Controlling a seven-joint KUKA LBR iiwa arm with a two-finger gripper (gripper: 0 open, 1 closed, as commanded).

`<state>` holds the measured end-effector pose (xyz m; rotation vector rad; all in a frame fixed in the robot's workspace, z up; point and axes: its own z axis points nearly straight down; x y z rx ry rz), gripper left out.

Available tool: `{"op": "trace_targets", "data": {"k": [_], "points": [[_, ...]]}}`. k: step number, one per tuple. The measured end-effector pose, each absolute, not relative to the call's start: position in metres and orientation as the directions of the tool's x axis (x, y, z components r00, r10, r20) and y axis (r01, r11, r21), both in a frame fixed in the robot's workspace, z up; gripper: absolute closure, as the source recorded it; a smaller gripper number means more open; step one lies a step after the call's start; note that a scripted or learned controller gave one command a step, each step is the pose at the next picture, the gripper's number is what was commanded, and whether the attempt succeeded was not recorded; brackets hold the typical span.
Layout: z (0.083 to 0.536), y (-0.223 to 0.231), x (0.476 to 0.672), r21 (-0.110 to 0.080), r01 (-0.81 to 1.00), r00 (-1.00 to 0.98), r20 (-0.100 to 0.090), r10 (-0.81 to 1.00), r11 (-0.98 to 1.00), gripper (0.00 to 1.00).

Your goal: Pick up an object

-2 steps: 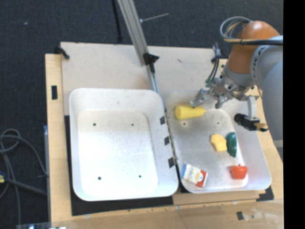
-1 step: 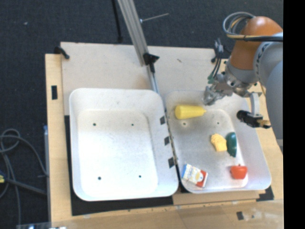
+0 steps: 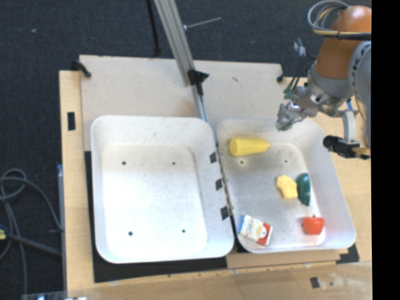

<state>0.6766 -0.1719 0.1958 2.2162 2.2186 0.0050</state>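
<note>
Nearby, yellow cone, orange tomato

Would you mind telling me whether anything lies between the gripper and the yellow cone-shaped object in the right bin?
Nothing visible does. The gripper hangs over the right bin's far edge, with bare white floor between it and the yellow cone.

Even bright overhead light, soft shadows, mild glare on white bins, slightly blurry

One camera sits high above the bench, looking down at a slant — far enough to take in both bins whole.
</note>
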Motion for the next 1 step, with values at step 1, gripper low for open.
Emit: {"op": "trace_targets", "data": {"k": [1], "points": [[0.2129, -0.1726, 0.6776, 0.004, 1.000, -0.003, -0.001, 1.000, 0.003, 1.00]]}}
